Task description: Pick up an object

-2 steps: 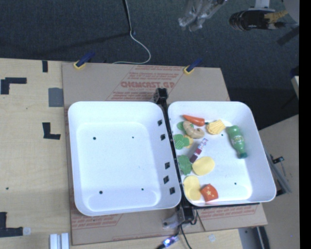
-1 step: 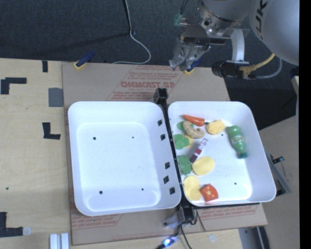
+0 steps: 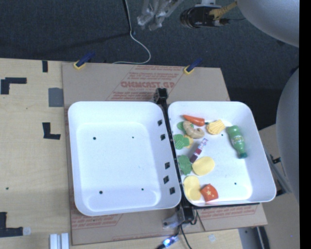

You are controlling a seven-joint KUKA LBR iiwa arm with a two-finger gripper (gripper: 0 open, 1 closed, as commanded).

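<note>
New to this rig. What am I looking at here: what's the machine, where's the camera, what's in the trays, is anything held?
One fixed camera looks down at a slant on a bench with two shallow white plastic bins side by side. The grey bulk at the right edge is the robot arm, reaching in from that side. Its pincer is the blurred metallic part at the top, above the dark floor, well away from the bins; nothing shows between its fingers.

The left bin has a bare floor. The right bin holds small toy foods: a green plastic bottle, an orange carrot, a yellow oval piece, a red block with a star, and some green leafy pieces.
</note>
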